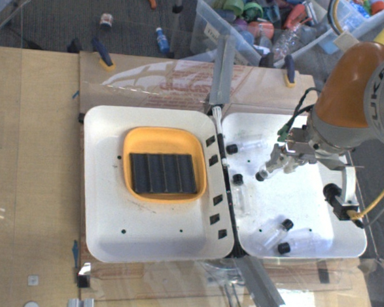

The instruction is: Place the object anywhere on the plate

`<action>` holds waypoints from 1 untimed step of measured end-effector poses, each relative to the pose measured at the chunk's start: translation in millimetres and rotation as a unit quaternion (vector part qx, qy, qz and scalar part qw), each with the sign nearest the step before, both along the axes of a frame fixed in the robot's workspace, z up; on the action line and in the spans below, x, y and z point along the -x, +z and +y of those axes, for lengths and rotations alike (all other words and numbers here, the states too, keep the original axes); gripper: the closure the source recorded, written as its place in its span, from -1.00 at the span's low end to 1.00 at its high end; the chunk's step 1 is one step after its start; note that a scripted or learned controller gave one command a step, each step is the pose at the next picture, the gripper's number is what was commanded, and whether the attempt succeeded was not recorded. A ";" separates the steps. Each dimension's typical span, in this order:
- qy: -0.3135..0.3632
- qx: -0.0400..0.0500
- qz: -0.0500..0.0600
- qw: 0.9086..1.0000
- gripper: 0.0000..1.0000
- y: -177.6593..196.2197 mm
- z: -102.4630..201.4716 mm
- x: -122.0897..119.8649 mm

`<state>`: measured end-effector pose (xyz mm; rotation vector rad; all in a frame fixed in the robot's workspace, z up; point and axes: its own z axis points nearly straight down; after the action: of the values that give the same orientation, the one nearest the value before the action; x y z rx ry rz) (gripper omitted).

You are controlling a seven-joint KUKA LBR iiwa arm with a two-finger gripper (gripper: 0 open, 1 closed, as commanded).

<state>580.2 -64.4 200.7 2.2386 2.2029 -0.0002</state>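
Camera view. Writing: "UK" legible on the grey arm (379, 97) at the right edge. Left bin (103, 209): yellow plate (165, 141) bearing a dark ribbed block (163, 172). Right bin (318, 224): clear vials with black caps (279, 233), scattered. Gripper (267, 172) above the right bin; finger state cannot be told. Vials lie apart from it.
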 end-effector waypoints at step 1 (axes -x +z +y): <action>0.051 0.000 -0.002 0.999 1.00 4.1 12.0 -35.9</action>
<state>616.1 -52.4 204.8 2.1218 2.3117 0.0031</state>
